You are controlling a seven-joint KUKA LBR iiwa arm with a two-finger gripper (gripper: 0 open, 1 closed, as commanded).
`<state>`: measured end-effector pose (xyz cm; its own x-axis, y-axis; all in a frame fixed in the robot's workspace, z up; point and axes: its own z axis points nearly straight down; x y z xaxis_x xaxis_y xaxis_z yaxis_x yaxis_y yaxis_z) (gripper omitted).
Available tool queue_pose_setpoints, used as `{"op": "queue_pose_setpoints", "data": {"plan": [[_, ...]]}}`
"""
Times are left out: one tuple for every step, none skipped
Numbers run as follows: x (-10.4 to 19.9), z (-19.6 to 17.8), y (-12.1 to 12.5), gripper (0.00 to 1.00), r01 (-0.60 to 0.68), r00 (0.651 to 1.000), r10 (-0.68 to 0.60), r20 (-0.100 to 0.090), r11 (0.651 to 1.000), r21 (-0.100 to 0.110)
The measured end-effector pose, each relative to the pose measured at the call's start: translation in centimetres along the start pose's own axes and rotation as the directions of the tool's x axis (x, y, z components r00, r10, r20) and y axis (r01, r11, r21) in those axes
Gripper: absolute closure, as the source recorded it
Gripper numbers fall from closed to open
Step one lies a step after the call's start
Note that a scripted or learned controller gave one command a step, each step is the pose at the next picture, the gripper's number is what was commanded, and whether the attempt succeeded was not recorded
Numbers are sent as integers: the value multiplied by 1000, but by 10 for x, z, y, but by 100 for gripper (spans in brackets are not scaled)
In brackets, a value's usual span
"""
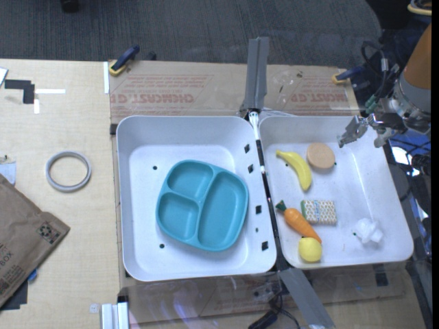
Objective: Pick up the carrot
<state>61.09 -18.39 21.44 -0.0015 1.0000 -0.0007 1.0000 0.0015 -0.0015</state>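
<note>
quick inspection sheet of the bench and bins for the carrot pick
surface: two white bins side by side on a cardboard-covered bench
job's things: carrot in right bin, touching lemon, beside a wafer block
clutter: banana, round biscuit, crumpled white piece; teal divided plate in left bin
grippers: gripper over right bin's far right corner, away from carrot
cables: bundle along arm
surroundings: tape roll, cardboard box, clamps
</note>
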Motion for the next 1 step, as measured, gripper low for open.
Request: {"op": "queue_pose_setpoints", "data": {"plan": [[50, 38, -105, 0, -135, 991, 135, -1, 991, 3]]}}
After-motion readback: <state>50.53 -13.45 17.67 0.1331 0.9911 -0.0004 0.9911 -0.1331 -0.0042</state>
